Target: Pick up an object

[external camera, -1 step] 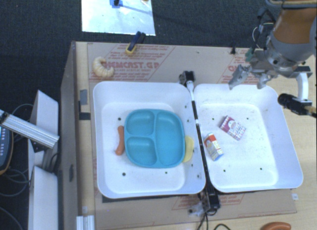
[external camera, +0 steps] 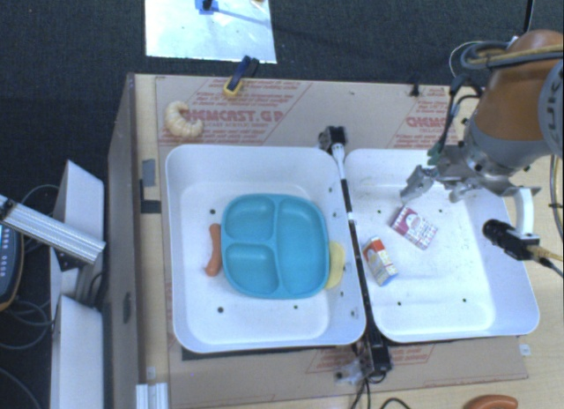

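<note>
Looking down at a slant on a counter [external camera: 264,116] carrying two shallow white bins side by side. The left bin [external camera: 189,187] holds a blue divided plate [external camera: 273,244], an orange sausage-shaped toy [external camera: 213,249] lying just beside the plate's left edge, and a yellow piece [external camera: 337,262] peeking from under its right edge.

The right bin [external camera: 493,310] holds two small packets: a red-and-white packet [external camera: 413,226] near the middle, and a small orange-and-white carton [external camera: 380,260] below and left of it, near the divider.

The grey arm reaches in from the right. Its claw [external camera: 438,180] hovers over the upper part of the right bin, fingers spread apart and pinching nothing. The red-and-white packet is the nearer target, lying just below and slightly left of the claw, its long axis running diagonally from upper left to lower right.
</note>
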Motion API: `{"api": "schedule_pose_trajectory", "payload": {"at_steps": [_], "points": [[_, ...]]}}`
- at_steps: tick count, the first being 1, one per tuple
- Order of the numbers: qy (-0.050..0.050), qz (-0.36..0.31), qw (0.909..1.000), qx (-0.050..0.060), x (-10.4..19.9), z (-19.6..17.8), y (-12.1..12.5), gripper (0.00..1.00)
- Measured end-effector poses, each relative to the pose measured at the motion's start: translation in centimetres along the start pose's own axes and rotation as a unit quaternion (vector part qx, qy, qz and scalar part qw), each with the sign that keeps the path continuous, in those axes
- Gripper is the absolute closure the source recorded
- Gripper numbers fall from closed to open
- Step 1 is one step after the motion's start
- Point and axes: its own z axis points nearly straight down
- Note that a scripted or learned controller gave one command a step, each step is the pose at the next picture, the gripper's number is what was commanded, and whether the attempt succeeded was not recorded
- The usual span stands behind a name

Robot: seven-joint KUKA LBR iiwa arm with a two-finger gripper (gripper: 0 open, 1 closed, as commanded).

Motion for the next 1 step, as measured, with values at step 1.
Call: {"api": "schedule_pose_trajectory", "payload": {"at_steps": [1], "points": [[0.0,0.0,1.0,-0.001,-0.75,12.0,1.14,0.0]]}}
